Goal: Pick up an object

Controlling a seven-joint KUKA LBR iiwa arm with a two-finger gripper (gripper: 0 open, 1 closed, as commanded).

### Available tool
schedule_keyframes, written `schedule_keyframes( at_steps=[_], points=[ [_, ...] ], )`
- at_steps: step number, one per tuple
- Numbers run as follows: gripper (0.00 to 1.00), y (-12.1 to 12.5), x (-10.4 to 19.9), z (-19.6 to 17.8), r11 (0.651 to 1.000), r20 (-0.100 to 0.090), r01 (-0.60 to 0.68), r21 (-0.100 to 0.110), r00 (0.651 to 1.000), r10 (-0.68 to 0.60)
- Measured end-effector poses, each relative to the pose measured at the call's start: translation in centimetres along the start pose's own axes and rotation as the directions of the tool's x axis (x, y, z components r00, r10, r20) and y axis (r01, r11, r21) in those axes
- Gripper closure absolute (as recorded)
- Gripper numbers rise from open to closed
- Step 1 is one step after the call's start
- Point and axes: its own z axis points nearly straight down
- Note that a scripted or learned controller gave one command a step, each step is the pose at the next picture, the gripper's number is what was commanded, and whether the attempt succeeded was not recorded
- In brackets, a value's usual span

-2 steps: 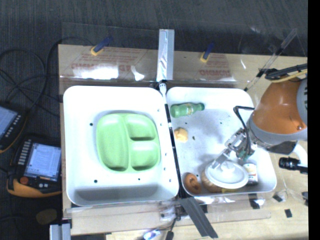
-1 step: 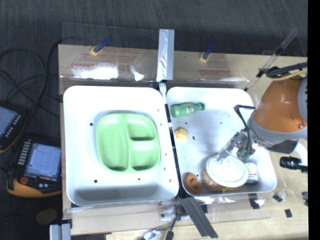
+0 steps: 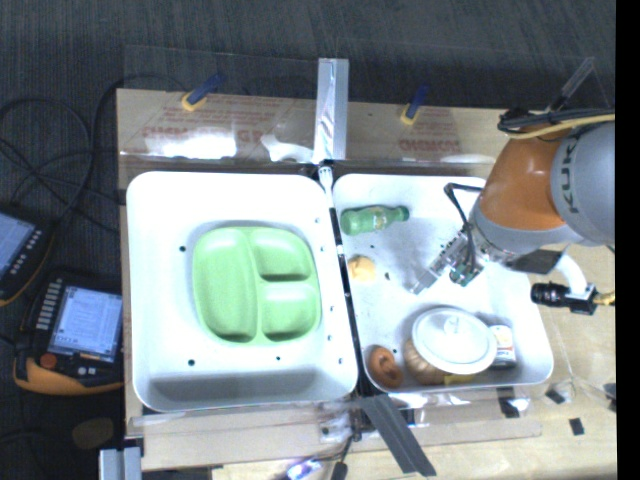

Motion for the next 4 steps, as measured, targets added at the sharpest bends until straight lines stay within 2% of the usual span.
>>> schedule_keyframes(
  at_steps=[1,2,3,4],
  points=[
    [0.0,0.1,0.0,0.1,1.0,0.004,0.0,-0.002,1.0,0.0],
    [0.0,3.8,1.2,0.1,0.941,0.007,0.34,0.001,0.941,-0.34],
    [1.0,4.0,1.3,-1.0,0.941,0.008,0.339,-0.004,0.941,-0.339],
    [1.0,9.9,-0.5,-9.2,0.995,-0.005,0.102,0.004,0.995,-0.102]
  ],
)
